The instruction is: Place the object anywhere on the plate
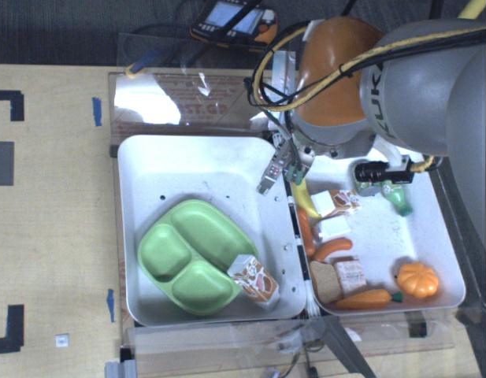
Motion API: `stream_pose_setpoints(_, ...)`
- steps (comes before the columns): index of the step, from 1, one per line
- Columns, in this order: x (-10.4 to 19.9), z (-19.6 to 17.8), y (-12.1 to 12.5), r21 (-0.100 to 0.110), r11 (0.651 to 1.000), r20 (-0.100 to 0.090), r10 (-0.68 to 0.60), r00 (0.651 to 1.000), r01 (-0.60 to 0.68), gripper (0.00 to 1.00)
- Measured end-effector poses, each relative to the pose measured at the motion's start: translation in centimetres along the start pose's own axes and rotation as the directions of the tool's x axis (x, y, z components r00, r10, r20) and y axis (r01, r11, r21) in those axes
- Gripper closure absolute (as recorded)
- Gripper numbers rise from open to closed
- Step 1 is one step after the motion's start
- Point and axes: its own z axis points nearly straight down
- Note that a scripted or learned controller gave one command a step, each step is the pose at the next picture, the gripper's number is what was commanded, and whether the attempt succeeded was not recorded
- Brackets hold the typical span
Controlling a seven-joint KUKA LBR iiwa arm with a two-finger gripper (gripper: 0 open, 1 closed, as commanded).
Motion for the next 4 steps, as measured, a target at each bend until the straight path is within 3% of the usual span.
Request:
stream_pose_setpoints(1,-8.1,-1.1,-4.3,-0.001,0.999,0.002,0.033,0.999,-0.033,1.0)
stream_pose_setpoints(2,-8.2,-2.2,-4.2,-0.004,0.999,0.009,0.033,0.999,-0.033,1.0)
stream_pose_setpoints(3,2.4,0.0,-10.1,0.002,1.0,-0.004,0.012,1.0,-0.012,1.0)
stream_pose_setpoints(4,-5.0,-2.1,-7.3,0.0,0.999,0.0,0.053,0.999,-0.053,1.0)
